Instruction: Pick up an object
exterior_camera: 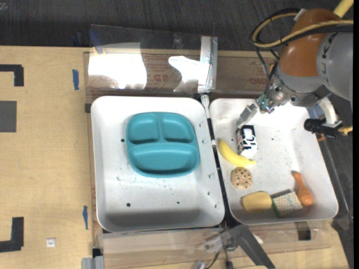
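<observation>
Gripper [250,112] hovering over right bin [322,167], far-left part, just beyond black-and-white toy [247,140]; fingers' state unclear (cannot tell). Banana [234,154] lying near toy.

Bare right bin [280,150] centre — toys alongside

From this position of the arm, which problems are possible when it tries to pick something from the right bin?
1. The banana, the black-and-white toy and the cookie lie close together, so closing the gripper may push a neighbour or catch two things.
2. The gripper is near the right bin's back left corner; descending there, it may hit the wall.
3. The carrot lies near the right bin's right wall, which leaves little room for a grasp.
</observation>
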You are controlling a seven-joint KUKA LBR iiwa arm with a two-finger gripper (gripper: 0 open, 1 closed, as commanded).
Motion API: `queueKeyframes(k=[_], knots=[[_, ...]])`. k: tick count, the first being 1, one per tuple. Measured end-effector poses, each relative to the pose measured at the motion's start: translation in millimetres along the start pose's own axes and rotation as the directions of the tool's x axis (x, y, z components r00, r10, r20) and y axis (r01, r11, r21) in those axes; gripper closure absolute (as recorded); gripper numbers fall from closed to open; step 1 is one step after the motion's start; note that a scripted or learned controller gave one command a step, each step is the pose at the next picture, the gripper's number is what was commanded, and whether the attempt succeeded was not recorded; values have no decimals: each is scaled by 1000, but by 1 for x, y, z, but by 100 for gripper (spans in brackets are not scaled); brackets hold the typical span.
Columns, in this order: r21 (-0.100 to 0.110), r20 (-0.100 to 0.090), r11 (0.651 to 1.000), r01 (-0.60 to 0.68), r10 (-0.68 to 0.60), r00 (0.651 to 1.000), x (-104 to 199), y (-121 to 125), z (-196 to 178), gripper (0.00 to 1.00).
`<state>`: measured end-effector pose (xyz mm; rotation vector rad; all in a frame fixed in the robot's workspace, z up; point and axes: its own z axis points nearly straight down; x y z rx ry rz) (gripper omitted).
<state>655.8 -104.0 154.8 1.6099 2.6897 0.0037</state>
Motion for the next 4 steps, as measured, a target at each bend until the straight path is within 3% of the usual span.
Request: queueKeyframes(k=[1, 2, 3, 4], knots=[[0, 0, 1000, -6, 6, 1000, 11, -7, 67, 0], [5, -3, 963, -269, 269, 963, 12, -29, 68, 0], [-1, 0, 964, -267, 267, 964, 12, -26, 56, 100], [1, -3, 948, -319, 319, 948, 87, 8, -33, 100]])
